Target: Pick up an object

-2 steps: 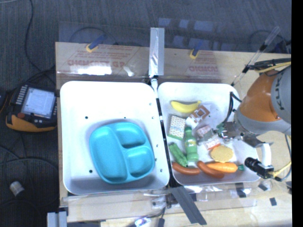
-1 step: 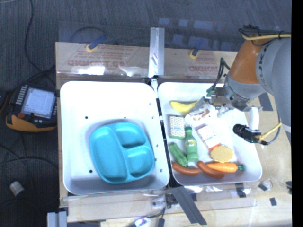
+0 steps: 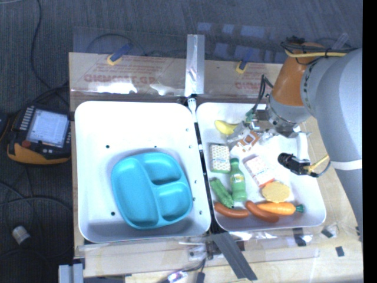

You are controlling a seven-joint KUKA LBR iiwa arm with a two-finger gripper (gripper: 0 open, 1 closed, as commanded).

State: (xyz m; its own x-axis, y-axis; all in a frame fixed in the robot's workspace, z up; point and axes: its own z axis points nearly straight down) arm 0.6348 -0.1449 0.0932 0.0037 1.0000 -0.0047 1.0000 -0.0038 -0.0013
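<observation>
Hovering: my jaws hang over the upper end of the right bin (image 3: 313, 200), between the yellow banana (image 3: 224, 125) and the bin's right wall. I cannot tell whether they are open or closed.
Arm (image 3: 333, 99): grey with an orange band above the wrist, entering from the right.
Under the jaws: a brown-and-white packet (image 3: 250, 138), just beside the banana. I cannot tell whether I touch it.
Middle of right bin: a pale patterned packet (image 3: 220, 157) by the left wall, a green bottle (image 3: 237, 181) below it, a white box with red print (image 3: 258, 168) and a round tan biscuit (image 3: 275, 191).
Lower end: a green vegetable (image 3: 220, 189), a red sausage (image 3: 231, 210) and a carrot (image 3: 277, 207), all near the lower wall.
Left bin (image 3: 94, 122): a blue divided tray (image 3: 152, 187) lies in its lower half.
Worktop (image 3: 147, 69): brown, with both bins side by side on it.
</observation>
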